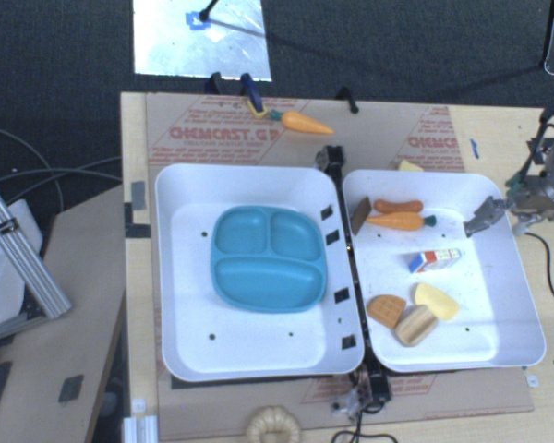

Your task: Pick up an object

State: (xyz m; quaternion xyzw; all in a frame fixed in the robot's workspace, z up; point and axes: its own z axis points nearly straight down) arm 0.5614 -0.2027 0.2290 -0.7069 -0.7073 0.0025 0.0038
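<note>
bins (258,178): 2 | carrots (399,221): 2 | blue plate (268,258): 1

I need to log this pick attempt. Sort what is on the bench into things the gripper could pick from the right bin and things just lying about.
For the job:
gripper
right bin
sausage
carrot
small carton
waffle
bread piece
yellow wedge

Lying about:
blue divided plate in left bin
second carrot behind the bins
</note>
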